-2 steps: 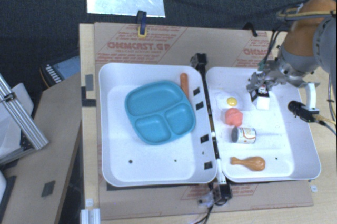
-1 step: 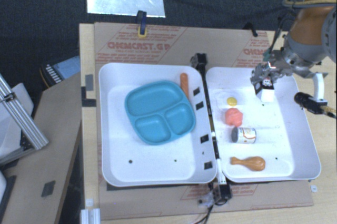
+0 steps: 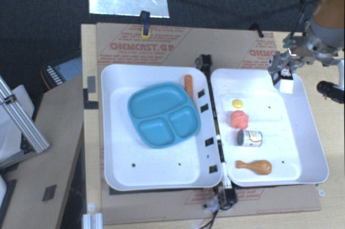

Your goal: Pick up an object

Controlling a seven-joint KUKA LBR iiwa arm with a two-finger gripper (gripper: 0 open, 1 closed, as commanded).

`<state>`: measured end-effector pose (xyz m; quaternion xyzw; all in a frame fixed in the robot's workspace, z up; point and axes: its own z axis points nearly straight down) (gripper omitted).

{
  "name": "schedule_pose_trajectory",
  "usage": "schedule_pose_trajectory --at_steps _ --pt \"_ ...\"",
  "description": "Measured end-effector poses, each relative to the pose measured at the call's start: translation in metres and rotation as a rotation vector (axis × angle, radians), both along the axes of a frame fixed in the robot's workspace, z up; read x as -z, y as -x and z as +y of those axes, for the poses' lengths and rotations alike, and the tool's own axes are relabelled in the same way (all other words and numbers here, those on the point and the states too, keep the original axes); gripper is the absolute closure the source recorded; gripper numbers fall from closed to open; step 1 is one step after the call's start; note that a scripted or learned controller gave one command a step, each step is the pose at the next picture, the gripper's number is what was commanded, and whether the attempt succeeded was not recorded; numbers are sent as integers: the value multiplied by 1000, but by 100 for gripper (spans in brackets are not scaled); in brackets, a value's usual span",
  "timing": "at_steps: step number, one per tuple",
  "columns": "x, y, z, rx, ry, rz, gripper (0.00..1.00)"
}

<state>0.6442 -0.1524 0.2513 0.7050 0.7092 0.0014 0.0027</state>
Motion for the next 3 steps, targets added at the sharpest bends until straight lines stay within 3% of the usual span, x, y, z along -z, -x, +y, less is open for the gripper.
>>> schedule_pose_trajectory --at_steps 3 --pt "10 62 156 -1 -3 7 100"
